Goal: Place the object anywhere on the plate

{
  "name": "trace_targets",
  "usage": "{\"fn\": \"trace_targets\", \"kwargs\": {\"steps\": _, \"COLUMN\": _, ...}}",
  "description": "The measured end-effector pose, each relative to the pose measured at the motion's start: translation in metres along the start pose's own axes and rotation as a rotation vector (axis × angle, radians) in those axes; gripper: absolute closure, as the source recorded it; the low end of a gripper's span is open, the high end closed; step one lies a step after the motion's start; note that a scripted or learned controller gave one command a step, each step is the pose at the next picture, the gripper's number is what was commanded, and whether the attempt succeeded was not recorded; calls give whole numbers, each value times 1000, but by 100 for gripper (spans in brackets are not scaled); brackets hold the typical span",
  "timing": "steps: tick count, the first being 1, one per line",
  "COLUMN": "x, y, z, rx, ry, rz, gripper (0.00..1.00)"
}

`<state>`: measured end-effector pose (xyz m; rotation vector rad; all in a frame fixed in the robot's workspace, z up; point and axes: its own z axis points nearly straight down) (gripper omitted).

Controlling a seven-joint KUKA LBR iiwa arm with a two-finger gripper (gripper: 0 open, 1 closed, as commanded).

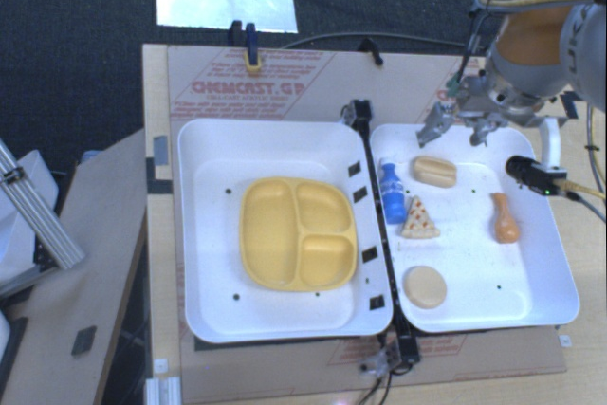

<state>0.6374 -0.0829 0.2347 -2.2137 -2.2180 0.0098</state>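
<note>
A yellow divided plate (299, 232) lies in the left bin (209, 156). The right bin (550, 289) holds a blue bottle (390, 193) by the divider, a tan bread roll (433, 172), a pizza slice (418, 219), an orange-brown drumstick (505, 218) and a round beige bun (425, 286). My gripper (453, 133) hangs over the far edge of the right bin, just behind the bread roll. It is open and nothing sits between its fingers.
A black clip-lined divider (372, 204) runs between the two bins. A cardboard sheet (251, 85) lies behind the bins with a blue-and-yellow clamp (251, 47) on its far edge. An aluminium bar (38, 213) sits at the left.
</note>
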Motion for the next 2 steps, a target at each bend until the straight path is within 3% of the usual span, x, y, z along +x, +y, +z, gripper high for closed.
{"fn": "trace_targets", "kwargs": {"steps": 1, "x": 0, "y": 2, "z": -7, "rx": -11, "ry": -1, "rz": -2, "gripper": 0}}
{"fn": "trace_targets", "kwargs": {"steps": 2, "x": 7, "y": -4, "z": 49, "rx": -7, "ry": -1, "rz": 0, "gripper": 0}}
